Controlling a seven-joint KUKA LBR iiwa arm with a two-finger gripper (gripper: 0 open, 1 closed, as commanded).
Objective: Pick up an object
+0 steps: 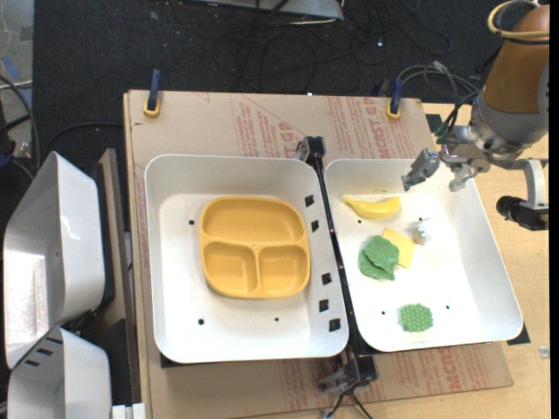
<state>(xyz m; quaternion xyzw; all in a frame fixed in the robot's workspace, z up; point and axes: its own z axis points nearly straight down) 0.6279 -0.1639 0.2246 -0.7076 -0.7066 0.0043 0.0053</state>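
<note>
Farthest from the gripper, the left shallow white bin holds only a yellow plastic tray with three compartments, lying flat in the middle of it. It looks like a place to put things down rather than something to grasp, so I would not count it among the targets.

A black divider strip separates that bin from the right shallow white bin, where the small pickable things are scattered. They sit loosely apart from one another, which I take to be deliberate, leaving room for fingers to come down around any one. Nearest below the gripper and a little to its left lies a curved yellow plastic banana. Further below are a crumpled green leafy piece touching a pale yellow block, with a small silver metal bit just beside the block. Lowest down, well apart from the tool, sits a round green bumpy ball.

The two-finger gripper hovers over the upper edge of the right bin, its two fingers spread apart with nothing between them. The grey arm with its orange band reaches in from the right, wrist bent downward and leftward, so the fingers point towards the banana, which seems the likeliest pick.
</note>
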